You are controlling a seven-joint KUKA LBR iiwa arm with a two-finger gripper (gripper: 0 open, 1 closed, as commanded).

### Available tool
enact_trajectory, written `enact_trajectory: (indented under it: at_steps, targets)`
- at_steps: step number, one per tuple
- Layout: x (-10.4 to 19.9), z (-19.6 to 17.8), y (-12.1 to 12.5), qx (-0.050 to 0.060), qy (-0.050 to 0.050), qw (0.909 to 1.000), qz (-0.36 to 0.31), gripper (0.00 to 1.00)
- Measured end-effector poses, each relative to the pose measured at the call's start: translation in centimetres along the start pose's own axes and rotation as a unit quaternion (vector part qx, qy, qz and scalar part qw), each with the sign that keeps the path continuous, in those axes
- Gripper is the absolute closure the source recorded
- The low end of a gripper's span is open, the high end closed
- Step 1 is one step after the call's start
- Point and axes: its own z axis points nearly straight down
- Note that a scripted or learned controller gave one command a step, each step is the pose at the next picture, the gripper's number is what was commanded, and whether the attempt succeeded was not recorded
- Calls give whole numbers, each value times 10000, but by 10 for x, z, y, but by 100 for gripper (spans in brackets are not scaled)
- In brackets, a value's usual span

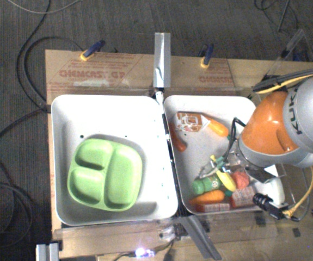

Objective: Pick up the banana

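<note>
Overhead view of the bench. A cardboard-covered bench top [118,72] carries two shallow white bins side by side, with two clamps, one blue and yellow [92,50] and one yellow [206,57], at its far edge. The left bin [63,113] holds a green divided tray [106,172] with three compartments, lying slightly askew toward the bin's near side. The right bin [243,105] holds a cluster of toy foods. The grey arm [303,118], with its orange band [268,130], enters from the right and hangs over the right bin's near right portion. A metal post [161,58] stands upright at the far edge, in line with the seam between the bins.

Contents of the right bin, in descending size: a white and orange carton [190,122] at the far left; an orange carrot [209,197] along the near wall; a red block [242,181] just right of the banana; a small orange piece [218,127] beside the carton; a green item [202,186] touching the carrot.

The gripper [219,167] is directly over the food cluster (its finger state cannot be told, since the wrist and clutter obscure it). The banana [225,179], yellow, lies just beneath and beside the gripper, between the green item and the red block.
</note>
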Motion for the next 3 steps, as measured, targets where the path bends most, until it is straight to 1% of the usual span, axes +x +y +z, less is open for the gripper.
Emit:
enact_trajectory:
  at_steps: [1, 2, 3]
  targets:
    - [50, -82, 22, 124, 38, 9963, 846, 100]
    - [50, -82, 22, 123, 38, 9963, 847, 0]
    - [73, -82, 21, 132, 40, 9913, 1312, 0]
